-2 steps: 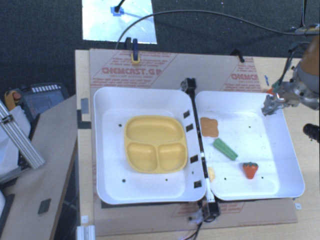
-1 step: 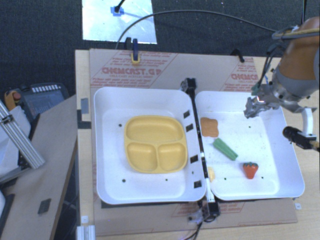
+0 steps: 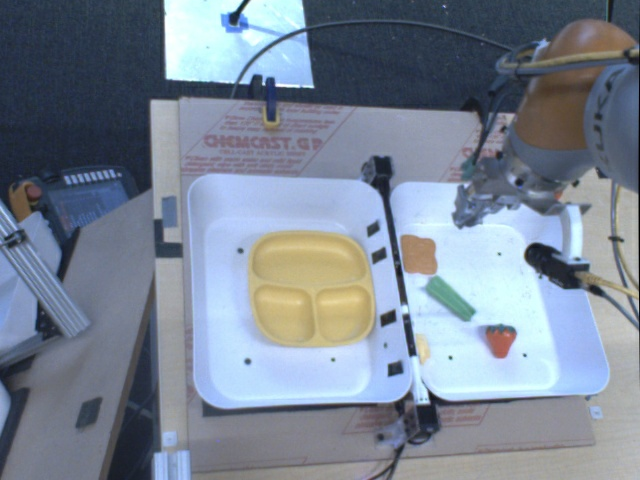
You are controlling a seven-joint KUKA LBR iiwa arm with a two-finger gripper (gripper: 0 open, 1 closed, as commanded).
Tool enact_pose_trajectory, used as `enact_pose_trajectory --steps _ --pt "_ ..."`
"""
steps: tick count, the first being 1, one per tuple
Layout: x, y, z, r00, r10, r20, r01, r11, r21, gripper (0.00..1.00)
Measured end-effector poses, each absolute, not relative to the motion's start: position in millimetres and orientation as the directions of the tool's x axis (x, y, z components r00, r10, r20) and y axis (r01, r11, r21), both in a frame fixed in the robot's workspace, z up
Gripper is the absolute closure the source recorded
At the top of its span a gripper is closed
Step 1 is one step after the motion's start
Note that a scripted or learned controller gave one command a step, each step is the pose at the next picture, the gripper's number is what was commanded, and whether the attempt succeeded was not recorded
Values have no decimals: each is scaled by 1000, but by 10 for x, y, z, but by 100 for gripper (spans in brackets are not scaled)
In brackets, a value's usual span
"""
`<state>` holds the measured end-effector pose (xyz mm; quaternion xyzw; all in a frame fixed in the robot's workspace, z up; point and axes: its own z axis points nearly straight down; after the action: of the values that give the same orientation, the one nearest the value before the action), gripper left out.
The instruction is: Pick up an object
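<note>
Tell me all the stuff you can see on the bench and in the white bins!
white bins: two, white, side by side on the bench
divided plate: one, yellow, three sections, middle of the left bin
flat orange piece: one, orange, right bin near the divider
green stick: one, green, middle of the right bin, lying at a slant
strawberry toy: one, red with a green top, right bin, near the front
small yellow piece: one, pale yellow, right bin against the divider
arm: one, grey with an orange band, reaching in from the right
claw: one, dark, over the back of the right bin
</note>
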<state>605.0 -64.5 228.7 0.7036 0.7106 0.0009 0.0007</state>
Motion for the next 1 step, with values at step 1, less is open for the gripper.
enact_pose_trajectory --steps 1 --pt "6043 -158 2194 -9 1000 1 1000 9 1 100"
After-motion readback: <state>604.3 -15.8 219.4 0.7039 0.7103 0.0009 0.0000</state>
